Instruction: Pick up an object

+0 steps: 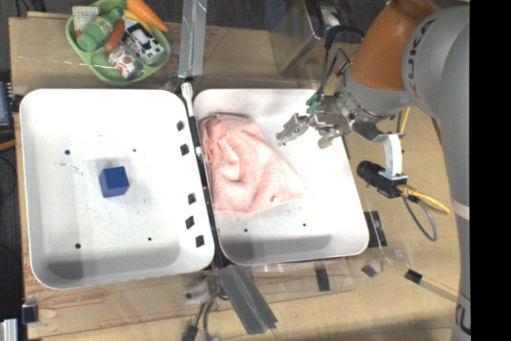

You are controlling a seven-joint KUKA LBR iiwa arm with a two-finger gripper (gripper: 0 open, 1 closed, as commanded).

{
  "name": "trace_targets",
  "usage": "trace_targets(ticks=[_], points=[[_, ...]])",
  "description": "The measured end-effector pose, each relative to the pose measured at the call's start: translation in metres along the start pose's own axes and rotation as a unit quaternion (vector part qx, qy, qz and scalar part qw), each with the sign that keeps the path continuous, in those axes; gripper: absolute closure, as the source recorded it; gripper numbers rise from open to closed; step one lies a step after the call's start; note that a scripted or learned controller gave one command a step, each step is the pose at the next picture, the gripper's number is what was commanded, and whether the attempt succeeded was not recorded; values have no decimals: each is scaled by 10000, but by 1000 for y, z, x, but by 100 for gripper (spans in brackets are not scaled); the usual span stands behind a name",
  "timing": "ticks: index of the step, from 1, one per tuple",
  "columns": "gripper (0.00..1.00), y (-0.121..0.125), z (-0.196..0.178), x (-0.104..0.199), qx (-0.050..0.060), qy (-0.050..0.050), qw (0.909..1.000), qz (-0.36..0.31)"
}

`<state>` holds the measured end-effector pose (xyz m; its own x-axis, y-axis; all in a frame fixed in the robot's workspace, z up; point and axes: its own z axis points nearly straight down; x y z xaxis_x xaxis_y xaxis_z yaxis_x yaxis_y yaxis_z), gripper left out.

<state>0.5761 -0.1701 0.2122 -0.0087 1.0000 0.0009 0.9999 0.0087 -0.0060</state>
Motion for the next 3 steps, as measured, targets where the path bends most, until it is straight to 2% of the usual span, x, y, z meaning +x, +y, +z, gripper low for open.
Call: trace_targets(ticks=[1, 2, 3], points=[[0, 19, 100, -14, -2, 1, 9982, -597], [0, 0, 120, 1, -15, -1, 9918, -1280], [100, 0, 110, 1, -11, -4, 9915, -1298]])
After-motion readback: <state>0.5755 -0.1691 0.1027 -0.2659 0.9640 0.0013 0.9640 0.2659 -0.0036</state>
